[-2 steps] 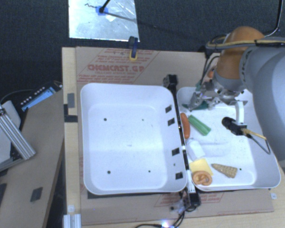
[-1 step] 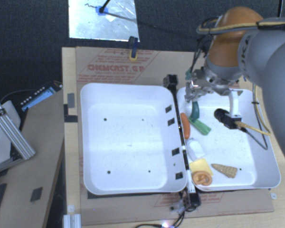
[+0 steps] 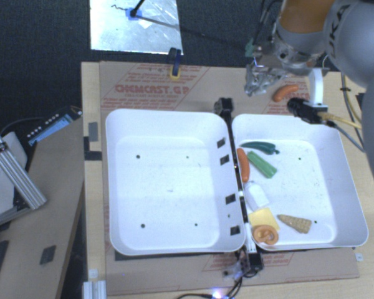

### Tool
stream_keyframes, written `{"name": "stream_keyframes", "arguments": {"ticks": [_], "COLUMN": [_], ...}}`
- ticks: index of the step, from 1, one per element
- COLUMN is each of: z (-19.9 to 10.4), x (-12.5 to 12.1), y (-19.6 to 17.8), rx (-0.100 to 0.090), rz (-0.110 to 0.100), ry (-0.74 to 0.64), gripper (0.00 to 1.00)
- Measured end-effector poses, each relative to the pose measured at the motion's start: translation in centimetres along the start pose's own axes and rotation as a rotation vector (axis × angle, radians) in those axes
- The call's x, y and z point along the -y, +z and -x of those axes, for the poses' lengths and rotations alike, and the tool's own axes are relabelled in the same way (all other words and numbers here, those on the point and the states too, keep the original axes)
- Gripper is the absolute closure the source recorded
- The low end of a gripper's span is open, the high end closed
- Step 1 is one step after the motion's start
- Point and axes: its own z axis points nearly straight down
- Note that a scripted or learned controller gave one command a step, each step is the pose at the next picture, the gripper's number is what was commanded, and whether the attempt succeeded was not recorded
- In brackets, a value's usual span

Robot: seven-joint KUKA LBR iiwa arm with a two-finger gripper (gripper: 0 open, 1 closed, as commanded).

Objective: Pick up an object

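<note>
Two bins [image 3: 168,120]: right one [image 3: 346,167] has seven items.

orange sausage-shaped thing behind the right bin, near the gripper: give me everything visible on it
The orange sausage-shaped piece is small, smooth and slightly curved, like a plastic toy hot dog. It lies flat on the cardboard sheet behind the right bin, outside it, its long axis running roughly left-right with the right end tilted up. The gripper hangs just left of it; contact cannot be told.
</note>
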Motion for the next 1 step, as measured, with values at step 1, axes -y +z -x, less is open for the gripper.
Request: {"name": "stream_keyframes", "arguments": {"ticks": [1], "z": [-5.63], "x": [3.98], "y": [-4.51], "rx": [-0.003], "rz": [-0.008], "ry": [-0.002], "gripper": [1.0]}}
